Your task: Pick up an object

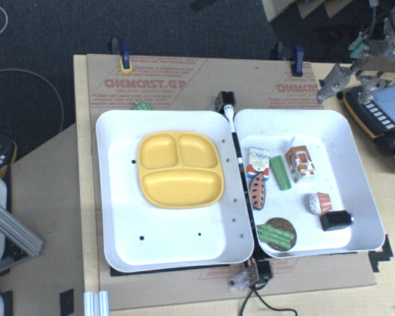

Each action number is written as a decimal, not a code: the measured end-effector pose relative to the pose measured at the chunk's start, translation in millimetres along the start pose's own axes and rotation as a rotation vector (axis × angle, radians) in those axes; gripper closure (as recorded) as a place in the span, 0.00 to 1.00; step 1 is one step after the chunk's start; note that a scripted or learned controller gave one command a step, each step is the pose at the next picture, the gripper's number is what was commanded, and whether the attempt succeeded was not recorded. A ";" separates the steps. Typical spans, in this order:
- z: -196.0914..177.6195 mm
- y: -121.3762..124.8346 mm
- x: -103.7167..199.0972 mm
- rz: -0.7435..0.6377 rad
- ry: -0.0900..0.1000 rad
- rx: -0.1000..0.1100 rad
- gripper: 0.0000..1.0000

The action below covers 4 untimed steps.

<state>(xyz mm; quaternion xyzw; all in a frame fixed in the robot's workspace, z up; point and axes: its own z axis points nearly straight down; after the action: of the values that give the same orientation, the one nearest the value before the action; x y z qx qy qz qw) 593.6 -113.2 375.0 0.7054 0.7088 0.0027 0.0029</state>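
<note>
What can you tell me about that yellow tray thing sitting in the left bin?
The yellow plate is a rounded-square divided dish, seemingly matte plastic. Raised ridges split it into three compartments: two smaller ones at the far side, one wide one nearer the camera. It lies flat and upright on the floor of the left bin, toward the far half.

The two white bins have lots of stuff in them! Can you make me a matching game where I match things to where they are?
Things:
1. yellow tray
2. black block
3. green stick
4. watermelon slice

Places:
A. right bin, near its front right corner
B. left bin
C. right bin, hard against its left wall
D. right bin, middle, beside a red-and-white carton

Pairs: 1-B, 2-A, 3-D, 4-C
</note>
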 end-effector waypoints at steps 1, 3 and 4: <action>25.8 -57.4 53.9 0.001 0.002 0.013 0.00; 42.8 -117.8 30.1 0.010 0.002 0.015 1.00; 55.3 -114.1 116.6 -0.004 0.003 0.011 1.00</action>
<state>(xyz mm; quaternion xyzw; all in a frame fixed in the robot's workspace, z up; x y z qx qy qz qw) 479.4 2.8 318.7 0.7039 0.7102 -0.0003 -0.0022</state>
